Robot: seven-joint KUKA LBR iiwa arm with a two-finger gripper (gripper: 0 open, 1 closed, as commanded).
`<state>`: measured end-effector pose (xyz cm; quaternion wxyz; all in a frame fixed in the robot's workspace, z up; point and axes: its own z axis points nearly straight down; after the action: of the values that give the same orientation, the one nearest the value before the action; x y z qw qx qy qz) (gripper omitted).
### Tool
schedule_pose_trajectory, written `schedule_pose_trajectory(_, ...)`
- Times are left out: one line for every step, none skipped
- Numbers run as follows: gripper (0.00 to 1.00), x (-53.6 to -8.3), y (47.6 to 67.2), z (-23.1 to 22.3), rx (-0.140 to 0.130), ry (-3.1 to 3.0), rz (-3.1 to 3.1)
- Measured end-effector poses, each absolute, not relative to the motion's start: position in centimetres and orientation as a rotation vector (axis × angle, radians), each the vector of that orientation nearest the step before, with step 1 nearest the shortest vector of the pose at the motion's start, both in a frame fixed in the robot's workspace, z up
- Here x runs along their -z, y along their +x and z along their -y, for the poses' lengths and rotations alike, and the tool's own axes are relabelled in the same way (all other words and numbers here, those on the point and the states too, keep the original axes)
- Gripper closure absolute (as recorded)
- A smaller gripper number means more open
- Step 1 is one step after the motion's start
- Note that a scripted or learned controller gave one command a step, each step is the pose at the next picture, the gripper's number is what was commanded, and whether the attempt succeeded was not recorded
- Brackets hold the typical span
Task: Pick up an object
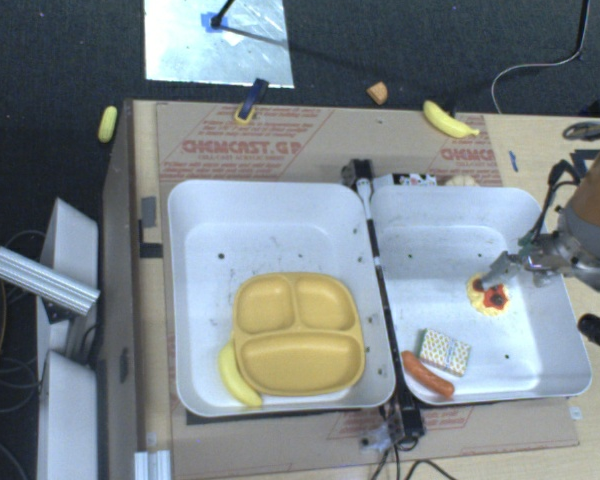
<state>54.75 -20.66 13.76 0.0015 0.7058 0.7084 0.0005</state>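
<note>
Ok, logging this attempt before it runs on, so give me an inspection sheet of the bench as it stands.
Surface: brown board bearing the left bin and the right bin side by side.
Job's things: left bin holds a yellow divided plate and a banana; right bin holds a small yellow and red toy, a patterned box and an orange sausage.
Clutter: another banana on the board's far edge; a yellow piece and a tan piece on the carpet.
Hand: hand low over the right bin beside the yellow and red toy; no grasp visible.
Cables: a white cable on the carpet.
Surroundings: dark carpet, a shiny sheet.
</note>
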Motion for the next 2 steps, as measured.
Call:
schedule_pose_trajectory(0.00, -10.4, 54.2, 18.0, -0.001, 2.217, -2.225)
schedule_pose_trajectory(1.00, -11.5, 54.3, 18.1, -0.003, 2.213, -2.225)
